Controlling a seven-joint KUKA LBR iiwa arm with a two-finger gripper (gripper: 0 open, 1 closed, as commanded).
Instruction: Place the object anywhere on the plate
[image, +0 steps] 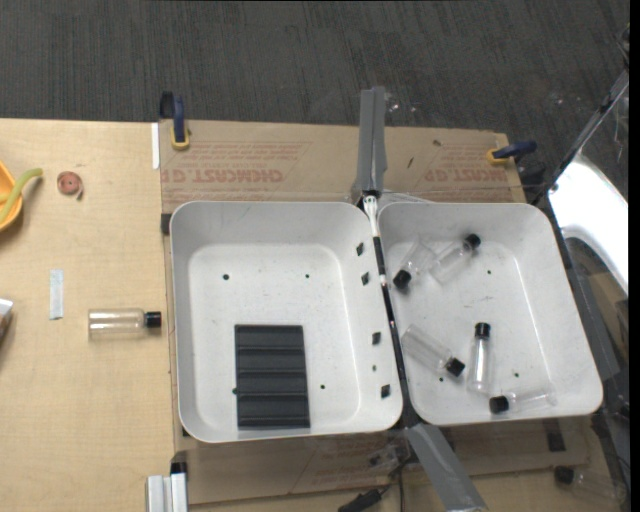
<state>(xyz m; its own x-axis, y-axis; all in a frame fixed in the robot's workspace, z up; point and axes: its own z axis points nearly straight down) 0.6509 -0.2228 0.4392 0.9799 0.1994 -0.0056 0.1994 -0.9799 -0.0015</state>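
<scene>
A black ribbed plate (271, 377) lies flat in the left bin (200, 250), toward its front edge. Several clear vials with black caps lie scattered in the right bin (540, 260). One vial (452, 257) and another (415, 268) rest near the bin's back left. A third vial (432, 352) lies on its side in the front half, next to one (481, 360) pointing front to back. A further vial (522, 401) rests against the front wall.
On the wooden bench to the left lie a spare clear vial (120, 320), a small white strip (56, 295), a red disc (68, 182) and a yellow object (10, 195). A metal divider post (372, 140) stands behind the bins. A white machine part (597, 205) sits at the right.
</scene>
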